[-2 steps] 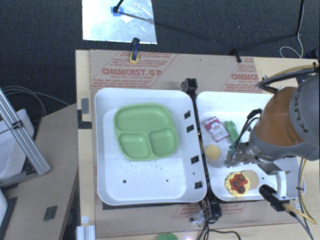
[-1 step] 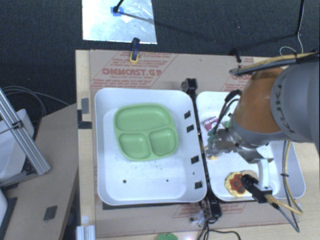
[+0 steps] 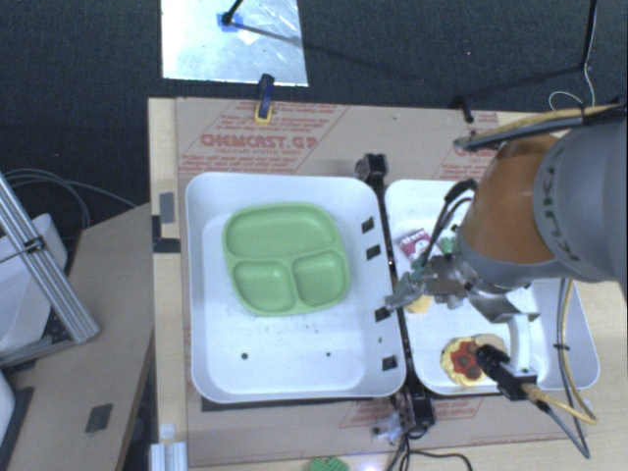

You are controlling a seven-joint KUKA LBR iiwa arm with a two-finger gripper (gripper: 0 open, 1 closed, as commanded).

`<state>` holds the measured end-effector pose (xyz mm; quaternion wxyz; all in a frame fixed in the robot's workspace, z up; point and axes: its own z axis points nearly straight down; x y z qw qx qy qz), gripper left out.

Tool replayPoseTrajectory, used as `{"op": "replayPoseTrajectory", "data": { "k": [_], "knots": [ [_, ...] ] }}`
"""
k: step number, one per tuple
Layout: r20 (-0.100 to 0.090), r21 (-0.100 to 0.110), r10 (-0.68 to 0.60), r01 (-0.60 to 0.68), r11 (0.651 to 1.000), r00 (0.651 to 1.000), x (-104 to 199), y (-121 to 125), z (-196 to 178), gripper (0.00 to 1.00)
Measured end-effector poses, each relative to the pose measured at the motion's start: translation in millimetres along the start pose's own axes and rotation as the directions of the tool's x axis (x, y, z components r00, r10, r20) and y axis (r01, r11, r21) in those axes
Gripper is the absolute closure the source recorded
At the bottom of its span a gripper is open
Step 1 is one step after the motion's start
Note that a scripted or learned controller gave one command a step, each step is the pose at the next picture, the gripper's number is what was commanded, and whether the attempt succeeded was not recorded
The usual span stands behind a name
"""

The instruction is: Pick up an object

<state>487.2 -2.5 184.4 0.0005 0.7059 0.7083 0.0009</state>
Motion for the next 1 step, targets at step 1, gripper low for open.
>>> {"op": "replayPoseTrajectory", "data": {
  "k": [1],
  "knots": [
    [0.003,-0.001,0.008,-0.008,1.000,1.000,-72.9,5.6,-2.9,0.00]
  ]
}}
